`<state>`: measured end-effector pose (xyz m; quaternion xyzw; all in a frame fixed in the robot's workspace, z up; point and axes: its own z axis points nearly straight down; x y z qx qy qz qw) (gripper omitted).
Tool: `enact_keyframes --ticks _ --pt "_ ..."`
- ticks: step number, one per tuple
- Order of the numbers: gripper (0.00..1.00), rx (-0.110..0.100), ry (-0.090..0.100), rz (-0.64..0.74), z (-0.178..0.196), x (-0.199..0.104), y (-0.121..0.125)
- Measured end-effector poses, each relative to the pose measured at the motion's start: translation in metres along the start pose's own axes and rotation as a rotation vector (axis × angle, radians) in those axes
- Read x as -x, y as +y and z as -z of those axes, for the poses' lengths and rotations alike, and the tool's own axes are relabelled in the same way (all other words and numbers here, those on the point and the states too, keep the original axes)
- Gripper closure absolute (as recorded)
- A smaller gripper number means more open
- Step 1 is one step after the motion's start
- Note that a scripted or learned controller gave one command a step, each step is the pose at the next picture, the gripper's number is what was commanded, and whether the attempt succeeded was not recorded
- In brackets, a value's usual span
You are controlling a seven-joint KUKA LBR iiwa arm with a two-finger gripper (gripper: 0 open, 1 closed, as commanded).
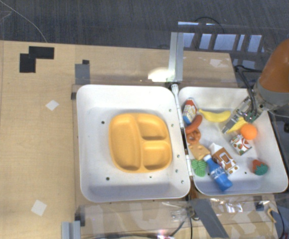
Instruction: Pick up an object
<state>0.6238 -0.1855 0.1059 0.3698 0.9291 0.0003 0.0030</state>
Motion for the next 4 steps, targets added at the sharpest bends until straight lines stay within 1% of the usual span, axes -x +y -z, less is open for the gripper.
enact_keyframes --ticks 1,2,3,4 --pt "0.0 0.003 -0.004 0.0 -0.019 0.018 0.016" --pt "0.0 0.0 0.0 -0.273 -0.019 -0.027 0.082" --pt "1.0 0.007 -0.01 -0.262 -0.005 -0.025 0.086" --pt "1.0 0.007 -0.001 -0.429 0.083 -0.071 0.145"
